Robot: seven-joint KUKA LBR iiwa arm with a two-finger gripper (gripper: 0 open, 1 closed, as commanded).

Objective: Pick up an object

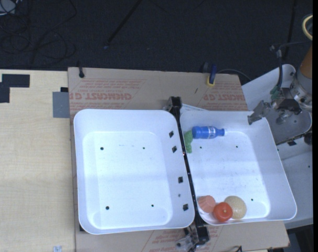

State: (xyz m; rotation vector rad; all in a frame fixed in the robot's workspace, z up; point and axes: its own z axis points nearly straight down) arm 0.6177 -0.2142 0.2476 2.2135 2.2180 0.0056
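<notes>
Near bottom edge, centre right: dark clips and hardware where the two bins meet. Just above, in the lower corner of the right bin (285, 193): three small rounded objects clustered, touching. Red-orange ball (222, 211), smooth and glossy, in the middle; pale pink roundish piece (205, 202) to its left against the bin's left wall; cream-tan ball (236, 206), matte, to its right. Right bin: shallow white plastic, rounded corners, smooth glossy floor with a few small dark dots. Left bin (85, 140): same white plastic, same shape, same dots, sharing a dark divider strip with the right bin. Both sitting on brown corrugated cardboard (122, 91) with red mirrored print, laid on a pale wood-grain tabletop (28, 167) at left with grey and black flat patches toward upper left. Farther up in the right bin, near its top left corner: blue plastic bottle (207, 133), cylindrical, lying on its side, pale cap end pointing right. Translucent green piece (188, 141) just left of it, against the divider; shape hard to tell. Upper right of frame, outside the right bin's top corner: gripper (269, 111), grey metal, apart from all objects, nothing between the jaws; open or shut, cannot tell. Orange band of the arm at far right edge. Beyond: dark floor with cables.
</notes>
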